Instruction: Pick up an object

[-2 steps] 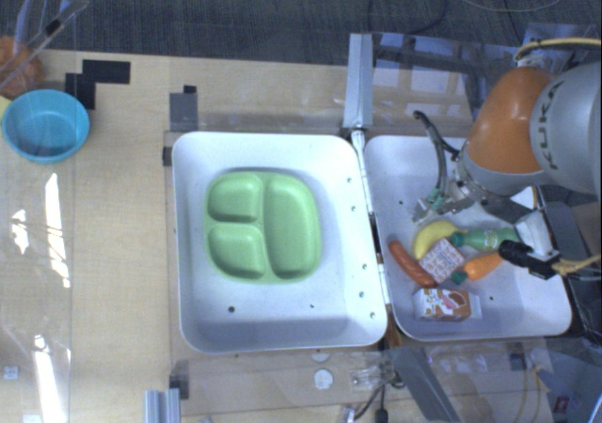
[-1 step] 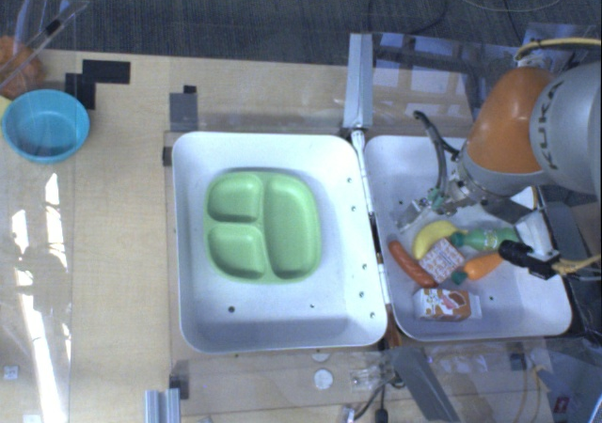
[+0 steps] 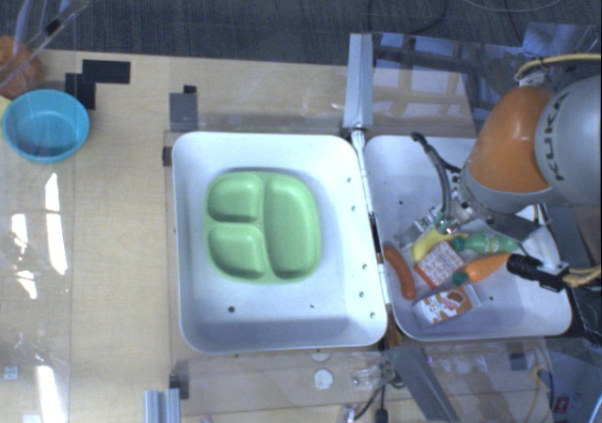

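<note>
At the near edge of the right bin [image 3: 527, 318], toward 5 o'clock of the view, a small orange-and-white packet [image 3: 444, 305] lay flat on the white floor. Just beyond it sat a red-and-white carton [image 3: 437, 265], with a red sausage [image 3: 399, 272] lying lengthwise at its 9 o'clock side, close to the wall shared with the left bin [image 3: 188, 252]. At the carton's 3 o'clock lay an orange carrot [image 3: 485, 268], and just past that a green bottle-shaped piece [image 3: 486, 243]. A yellow banana [image 3: 429, 242] rested at the carton's 12 o'clock, touching or nearly touching the green piece.

The gripper [image 3: 444, 220] hung over this heap, right above the banana's far end. Whether it was wide or narrow could not be told, for the wrist hid it, and nothing could be seen gripped. The grey arm with its orange band [image 3: 508, 144] filled the 3 o'clock side.

In the left bin, a green divided tray [image 3: 263, 224] of three compartments lay near the centre. Farthest off, at 9 to 10 o'clock on the wooden bench [image 3: 113, 271], stood a blue bowl [image 3: 45, 124].
</note>
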Controlling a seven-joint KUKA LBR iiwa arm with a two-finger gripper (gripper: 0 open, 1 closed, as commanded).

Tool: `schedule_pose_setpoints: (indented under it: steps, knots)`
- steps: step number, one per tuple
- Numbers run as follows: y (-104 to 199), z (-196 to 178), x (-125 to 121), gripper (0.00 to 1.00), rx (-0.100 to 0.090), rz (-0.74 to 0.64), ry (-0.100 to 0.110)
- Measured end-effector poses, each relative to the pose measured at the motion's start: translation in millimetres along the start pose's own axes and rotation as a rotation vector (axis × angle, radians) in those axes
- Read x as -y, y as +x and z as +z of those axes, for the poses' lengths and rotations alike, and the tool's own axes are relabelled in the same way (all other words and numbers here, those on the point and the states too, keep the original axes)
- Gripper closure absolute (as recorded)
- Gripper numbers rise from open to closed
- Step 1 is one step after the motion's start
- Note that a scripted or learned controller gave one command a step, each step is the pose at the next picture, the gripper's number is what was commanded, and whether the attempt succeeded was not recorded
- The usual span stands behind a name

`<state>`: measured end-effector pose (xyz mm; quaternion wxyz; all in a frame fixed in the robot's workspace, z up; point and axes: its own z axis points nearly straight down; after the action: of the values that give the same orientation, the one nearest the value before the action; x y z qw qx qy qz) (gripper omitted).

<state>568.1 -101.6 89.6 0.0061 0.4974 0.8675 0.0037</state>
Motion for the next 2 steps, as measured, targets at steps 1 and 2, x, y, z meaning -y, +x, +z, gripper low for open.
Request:
schedule_pose_setpoints:
  steps: [1,2]
  knots:
    - [-0.6,-12.5,-3.5,1.00,0.003,-0.001,-0.007]
    - [-0.6,-12.5,-3.4,0.00,0.003,-0.001,-0.007]
